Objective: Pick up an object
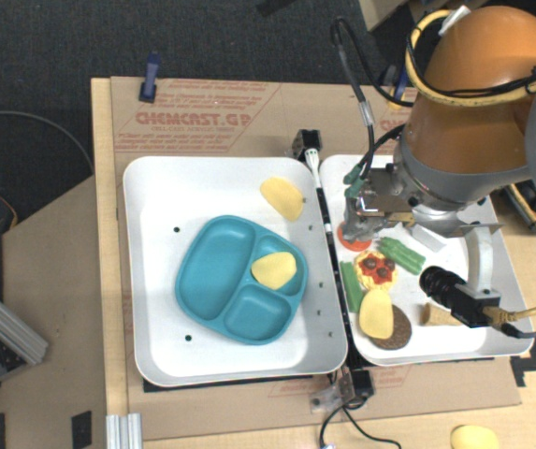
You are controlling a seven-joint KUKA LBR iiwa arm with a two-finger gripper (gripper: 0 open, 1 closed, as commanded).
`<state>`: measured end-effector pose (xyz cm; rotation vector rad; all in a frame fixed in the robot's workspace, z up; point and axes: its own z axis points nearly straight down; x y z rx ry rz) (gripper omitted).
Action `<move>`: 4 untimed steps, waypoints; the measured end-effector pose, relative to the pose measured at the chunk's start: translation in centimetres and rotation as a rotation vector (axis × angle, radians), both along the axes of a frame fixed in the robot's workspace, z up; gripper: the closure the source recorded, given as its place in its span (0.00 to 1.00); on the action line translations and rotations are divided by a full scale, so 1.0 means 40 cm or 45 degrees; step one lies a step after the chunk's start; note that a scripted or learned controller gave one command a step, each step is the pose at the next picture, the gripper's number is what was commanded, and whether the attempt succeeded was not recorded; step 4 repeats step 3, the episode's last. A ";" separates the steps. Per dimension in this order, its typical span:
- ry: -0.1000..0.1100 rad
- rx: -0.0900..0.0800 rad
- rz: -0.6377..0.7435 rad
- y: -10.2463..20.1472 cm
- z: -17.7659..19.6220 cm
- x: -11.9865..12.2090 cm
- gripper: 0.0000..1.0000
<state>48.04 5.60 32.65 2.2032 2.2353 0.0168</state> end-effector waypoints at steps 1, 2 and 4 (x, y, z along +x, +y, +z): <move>-0.003 0.000 -0.008 0.159 0.223 -0.001 1.00; 0.003 -0.001 -0.005 0.351 0.354 -0.004 1.00; 0.026 -0.013 -0.026 0.221 0.109 -0.005 1.00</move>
